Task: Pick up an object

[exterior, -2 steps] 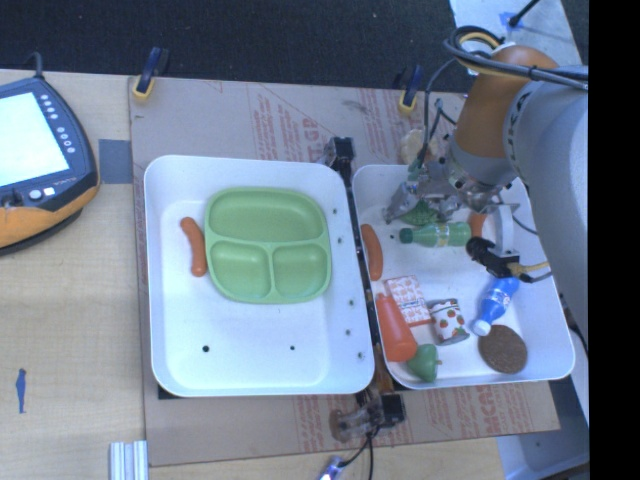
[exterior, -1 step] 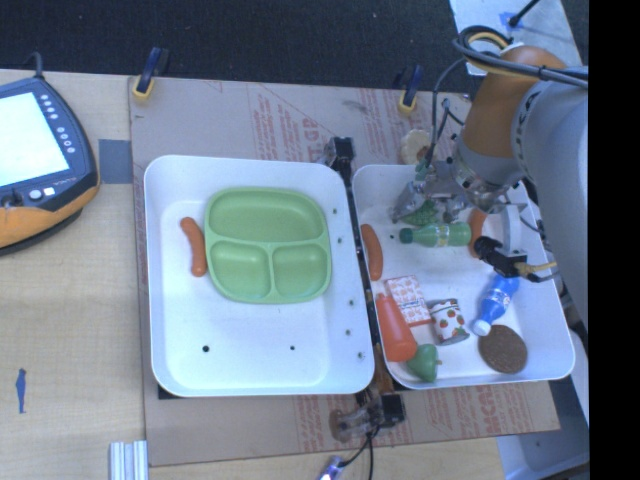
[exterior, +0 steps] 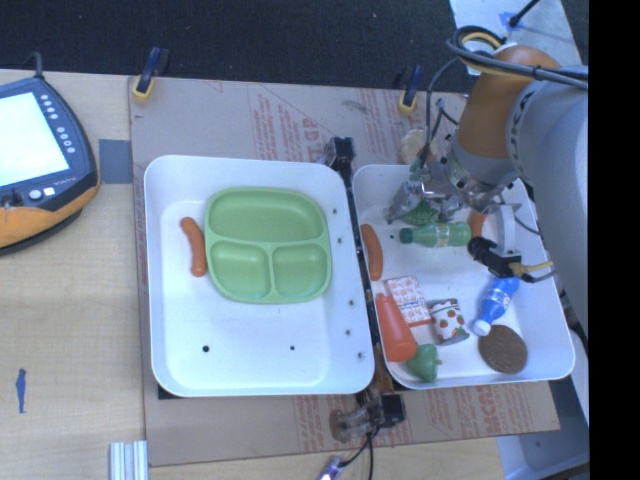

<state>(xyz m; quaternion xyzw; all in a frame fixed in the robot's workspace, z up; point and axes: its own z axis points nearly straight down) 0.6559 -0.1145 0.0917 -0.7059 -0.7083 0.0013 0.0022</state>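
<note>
My gripper (exterior: 421,204) is low over the back of the right bin (exterior: 545,368), the grey arm coming in from the right. Just in front of it lies a green bottle (exterior: 437,234) on its side, very close to the gripper's tip. Whether anything is between the tips is hidden. Also in this bin are an orange sausage (exterior: 372,251) along the left wall, a carrot (exterior: 395,327), a green pepper (exterior: 424,362), a blue bottle (exterior: 494,305), a brown round cookie (exterior: 502,349) and two small printed packets (exterior: 408,297).
The left bin (exterior: 250,368) holds a green divided plate (exterior: 268,244) and another orange sausage (exterior: 194,245) beside it. A tablet-like pendant (exterior: 40,158) lies on the bench at far left. Clamps (exterior: 148,74) stand at the board's back edge.
</note>
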